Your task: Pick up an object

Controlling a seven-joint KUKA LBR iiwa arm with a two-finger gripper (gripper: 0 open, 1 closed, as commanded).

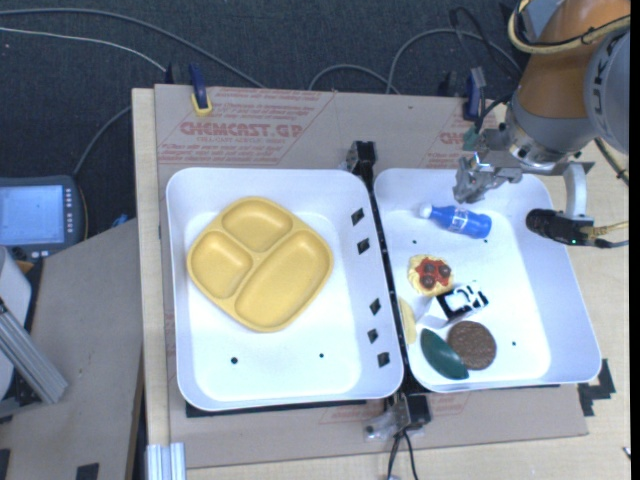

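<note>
A divided plate (260,263) lies in the left bin (190,368), a bottle (457,219) in the right.

A small blue plastic bottle (459,219) lies on its side near the back of my right-hand bin (555,268), white cap pointing left. Nearer the front sits a pizza-slice toy (431,274) with red toppings, just beside a black-and-white block (463,301). At the front edge, a brown round cookie (472,344) touches a dark green leaf-shaped piece (440,354).
</note>
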